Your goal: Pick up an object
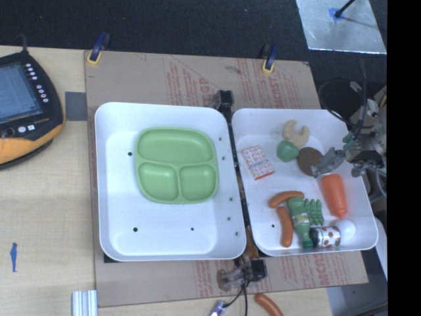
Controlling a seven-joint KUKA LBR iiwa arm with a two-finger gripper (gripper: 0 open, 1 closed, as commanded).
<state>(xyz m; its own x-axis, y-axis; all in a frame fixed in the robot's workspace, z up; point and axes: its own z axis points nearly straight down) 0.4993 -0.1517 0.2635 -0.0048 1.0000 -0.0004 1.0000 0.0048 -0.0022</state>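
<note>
While the arm reaches in from the right, I see the gripper (pixel 327 165) low over the right bin (pixel 263 242), at its far-right side. Its metal fingertip (pixel 321 170) sits against the brown round object (pixel 308 159) and just above the top of the orange carrot (pixel 334 195). I cannot tell how wide the pincer stands, and nothing shows between its fingers, so I do not count anything as held.

No single target is named, so any of the pieces in the right bin would do. The brown round object lies touching the green round piece (pixel 287 151), with the beige curled piece (pixel 296 133) just behind them. The carrot lies along the right wall. Toward the front lie two sausages (pixel 285 210), a green toy (pixel 305 212) and a small bottle (pixel 327 235); a red-and-white packet (pixel 257 162) rests near the left wall. The left bin (pixel 118 236) holds a green divided plate (pixel 177 164).

I judge the step in hand to be the approach or descent onto a pick, most likely the brown object or the carrot. The next move calls for centring the fingers around one piece, closing, and lifting straight up. The crowding worries me: the brown and green pieces touch, so a finger could land on top rather than beside.
</note>
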